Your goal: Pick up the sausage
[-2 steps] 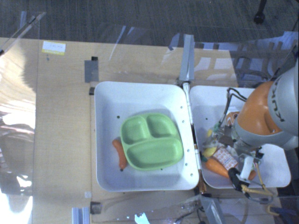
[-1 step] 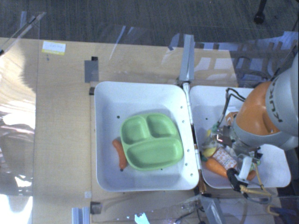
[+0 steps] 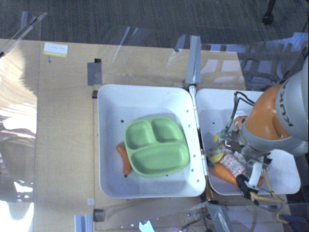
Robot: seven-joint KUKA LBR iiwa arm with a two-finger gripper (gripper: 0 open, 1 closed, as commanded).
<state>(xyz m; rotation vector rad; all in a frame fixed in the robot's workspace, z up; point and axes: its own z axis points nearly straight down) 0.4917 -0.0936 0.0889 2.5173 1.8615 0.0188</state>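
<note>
Reaching has yet to begin, by my reading of the camera view: the gripper (image 3: 236,144) hangs over the right bin (image 3: 289,174), well to the right of the green plate (image 3: 157,146), among a clutter of small packets and an orange carrot-like piece (image 3: 223,173). The wrist hides it from above, so I cannot tell whether it is open or closed, and nothing can be seen held in it.

The sausage (image 3: 124,159) is probably the slim orange-red piece in the left bin (image 3: 108,129), touching the plate's left edge with its lower part tucked just beneath the rim. Its colour is close to the carrot-like piece, so the naming is a judgement. Its long axis runs nearly up and down the picture, alongside the plate's left edge. The far end leans slightly away from the plate and the near end curls under it.

The next move calls for crossing the divider, passing over the plate and coming down on the plate's left side. The grip should close across the sausage's width, at the exposed far half, where the rim does not crowd it.
</note>
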